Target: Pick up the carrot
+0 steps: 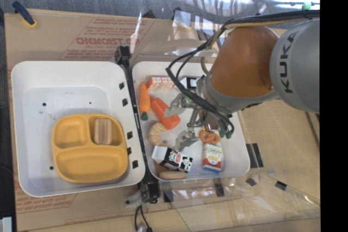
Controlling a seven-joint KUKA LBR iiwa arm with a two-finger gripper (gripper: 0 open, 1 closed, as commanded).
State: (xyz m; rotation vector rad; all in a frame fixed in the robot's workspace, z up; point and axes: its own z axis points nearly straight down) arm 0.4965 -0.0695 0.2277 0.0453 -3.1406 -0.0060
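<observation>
White plastic bins side by side on my surface. Nearest in the right bin (242, 157): a tan sausage-like item (173, 174), a black-and-white carton (178, 160), a small juice box (213, 156) with a pretzel (209, 137) just above it. Left bin (27, 117) holds a yellow divided plate (87, 160) with a tan block (102, 131) in one top compartment. Further in, a pale shell-like pastry (160, 132), then an orange-red piece (165, 113). Carrot (144, 99) lies lengthwise near the right bin's left wall, just beside that red piece, green stub at its near end. Pincer (182, 122) hangs low over the bin's middle, fingers (175, 109) spread apart, nothing between them; one tip sits at the red piece, not the carrot. I judge this as the approach step, no grasp yet. Next move calls for shifting toward the left wall, straddling the carrot, closing across its width. Risk: catching the red piece instead.
</observation>
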